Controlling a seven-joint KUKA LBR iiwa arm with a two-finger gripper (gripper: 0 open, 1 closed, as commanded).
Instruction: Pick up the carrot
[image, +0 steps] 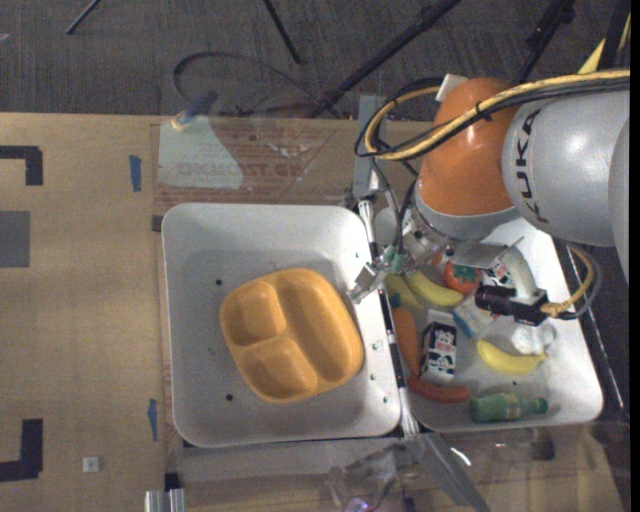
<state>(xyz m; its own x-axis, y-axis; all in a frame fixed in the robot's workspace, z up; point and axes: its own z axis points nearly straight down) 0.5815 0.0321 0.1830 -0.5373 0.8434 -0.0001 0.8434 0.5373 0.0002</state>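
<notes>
Orange carrot (405, 338) lies in the right bin, just below the gripper (368, 279), whose state is unclear.

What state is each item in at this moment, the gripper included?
carrot: lying in the right bin by its left wall, not gripped.
gripper: over the wall between the bins, above the carrot, holding nothing visible.
yellow plate: flat in the left bin, compartments up.
bananas: lying loose in the right bin.
milk carton: on its side.
green bottle: on its side.
sausage: lying flat.
</notes>
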